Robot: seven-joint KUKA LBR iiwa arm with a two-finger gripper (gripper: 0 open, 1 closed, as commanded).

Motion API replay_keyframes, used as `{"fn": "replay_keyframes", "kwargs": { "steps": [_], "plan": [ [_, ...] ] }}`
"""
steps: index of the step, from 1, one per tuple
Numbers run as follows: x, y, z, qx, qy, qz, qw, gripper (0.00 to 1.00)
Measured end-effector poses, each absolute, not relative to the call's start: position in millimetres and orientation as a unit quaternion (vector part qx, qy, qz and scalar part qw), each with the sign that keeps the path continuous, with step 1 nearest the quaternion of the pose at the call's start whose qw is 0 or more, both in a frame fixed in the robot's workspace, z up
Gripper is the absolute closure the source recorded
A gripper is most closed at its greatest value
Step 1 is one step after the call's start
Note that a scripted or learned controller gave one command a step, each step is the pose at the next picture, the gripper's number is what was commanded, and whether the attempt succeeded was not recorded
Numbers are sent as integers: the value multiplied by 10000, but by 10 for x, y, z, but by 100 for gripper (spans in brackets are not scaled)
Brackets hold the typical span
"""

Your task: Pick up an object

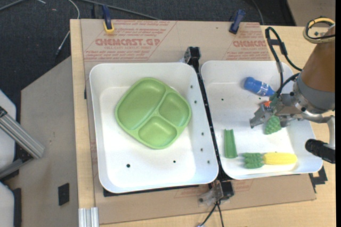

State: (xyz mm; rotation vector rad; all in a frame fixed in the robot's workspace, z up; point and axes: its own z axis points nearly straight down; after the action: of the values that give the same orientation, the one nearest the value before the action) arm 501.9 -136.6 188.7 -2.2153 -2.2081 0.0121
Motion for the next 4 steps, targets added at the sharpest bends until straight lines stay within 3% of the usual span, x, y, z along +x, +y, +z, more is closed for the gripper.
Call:
{"fn": "replay_keyframes", "kwargs": {
  "steps": [1,2,3,4],
  "plan": [
    [5046,-1364,1938,-7070,-7072,8,23,0],
    [5009,-1370,1292,-7073,-7069,24,53,0],
    [5013,-1368,838,-7072,-7070,1,18,0],
    [5021,-1362,933,-7072,-7070,-6,27,100]
  ]
}}
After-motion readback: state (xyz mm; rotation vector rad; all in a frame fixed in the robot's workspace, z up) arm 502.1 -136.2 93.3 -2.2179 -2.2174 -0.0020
